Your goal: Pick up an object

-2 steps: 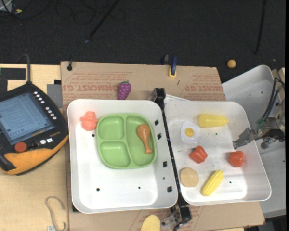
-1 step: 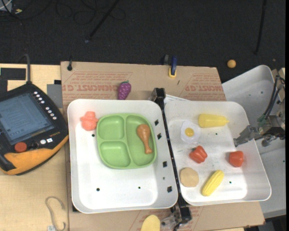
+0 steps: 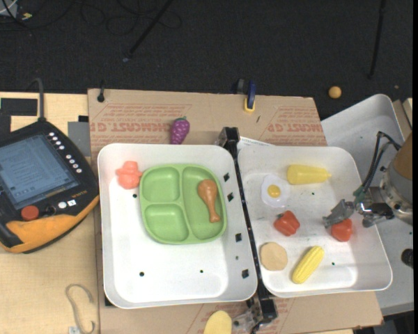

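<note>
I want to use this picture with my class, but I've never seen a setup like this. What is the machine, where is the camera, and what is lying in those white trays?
One camera looks down at a slant on a bench. A robot arm reaches in from the right; its grasping tool sits low in the right bin, right by a small red toy. Whether it grips anything is unclear. That bin also holds toy food: two yellow corn cobs, a fried egg, a red pepper and a tan cookie. The left bin holds a green divided plate with a drumstick in its right compartment, and a pink toy.
</note>
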